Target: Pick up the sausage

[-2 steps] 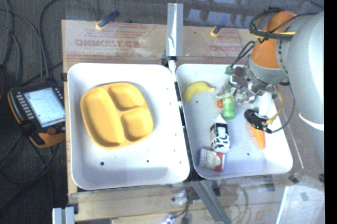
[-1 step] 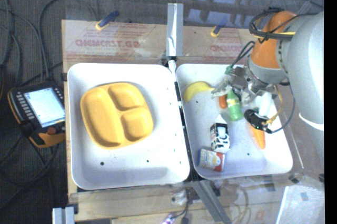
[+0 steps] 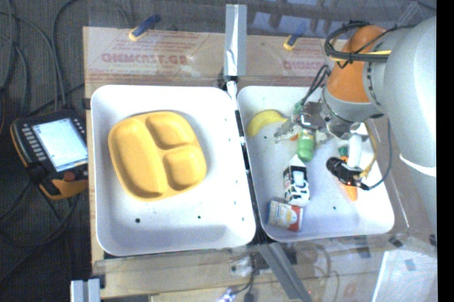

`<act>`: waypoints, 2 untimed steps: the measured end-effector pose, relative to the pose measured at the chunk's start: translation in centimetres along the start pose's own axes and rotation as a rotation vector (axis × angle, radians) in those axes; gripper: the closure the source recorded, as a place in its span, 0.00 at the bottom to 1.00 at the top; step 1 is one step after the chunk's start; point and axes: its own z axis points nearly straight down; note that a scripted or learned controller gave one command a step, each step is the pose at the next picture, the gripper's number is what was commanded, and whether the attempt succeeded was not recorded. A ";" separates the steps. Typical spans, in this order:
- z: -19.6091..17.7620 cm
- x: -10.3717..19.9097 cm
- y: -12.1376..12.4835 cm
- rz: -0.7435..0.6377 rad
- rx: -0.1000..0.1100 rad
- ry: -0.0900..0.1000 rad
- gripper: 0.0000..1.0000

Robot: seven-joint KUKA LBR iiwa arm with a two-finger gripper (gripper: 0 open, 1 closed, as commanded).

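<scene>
Arm reaches in from the right. Tool (image 3: pixel 303 125) sits low in the right bin (image 3: pixel 319 226), at its upper middle, just above a green item (image 3: pixel 305 147). Open or closed: cannot tell. Sausage (image 3: pixel 352 191), as far as can be judged, is the short orange-red piece near that bin's right wall, partly hidden and apart from the tool. Same bin: yellow fruit (image 3: pixel 262 122), black-and-white carton (image 3: pixel 296 184), small box (image 3: pixel 286 215). Left bin (image 3: pixel 113 222) holds a yellow divided plate (image 3: pixel 157 154).
</scene>
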 end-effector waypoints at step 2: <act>-0.9 -1.1 5.0 -0.080 0.001 0.000 1.00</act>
